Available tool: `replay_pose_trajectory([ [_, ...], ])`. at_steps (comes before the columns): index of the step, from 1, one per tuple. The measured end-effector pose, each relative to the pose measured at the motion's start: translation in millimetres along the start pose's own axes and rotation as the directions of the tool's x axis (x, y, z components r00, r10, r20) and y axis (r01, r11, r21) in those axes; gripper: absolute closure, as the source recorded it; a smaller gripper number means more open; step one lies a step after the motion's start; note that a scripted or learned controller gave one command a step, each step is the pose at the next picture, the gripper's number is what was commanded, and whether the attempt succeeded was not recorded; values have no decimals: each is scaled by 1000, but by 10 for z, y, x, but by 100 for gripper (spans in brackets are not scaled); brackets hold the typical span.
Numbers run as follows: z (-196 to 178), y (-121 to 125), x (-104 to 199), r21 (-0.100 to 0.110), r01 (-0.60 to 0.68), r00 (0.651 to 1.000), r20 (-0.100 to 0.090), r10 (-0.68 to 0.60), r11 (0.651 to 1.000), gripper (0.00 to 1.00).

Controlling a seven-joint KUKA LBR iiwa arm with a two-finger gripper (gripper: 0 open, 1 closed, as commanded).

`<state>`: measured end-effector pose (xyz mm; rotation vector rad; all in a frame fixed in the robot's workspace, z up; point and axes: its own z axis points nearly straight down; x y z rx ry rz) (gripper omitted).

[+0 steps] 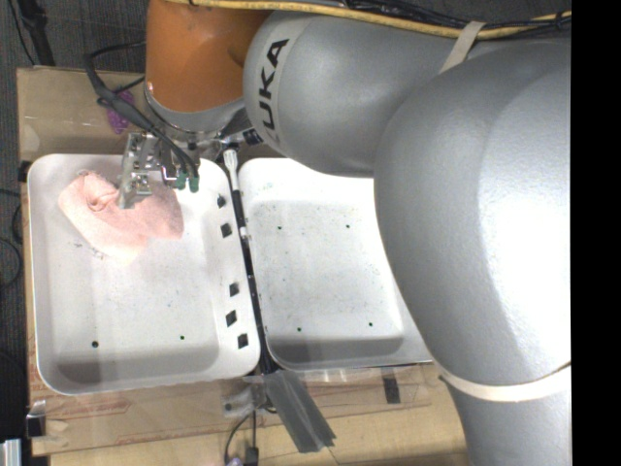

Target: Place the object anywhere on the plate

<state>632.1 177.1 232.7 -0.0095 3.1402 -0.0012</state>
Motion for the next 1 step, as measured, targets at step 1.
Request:
replay_pose_trajectory([
  [1, -4, -1, -2, 0, 0, 1000, 1, 0, 1000, 0],
])
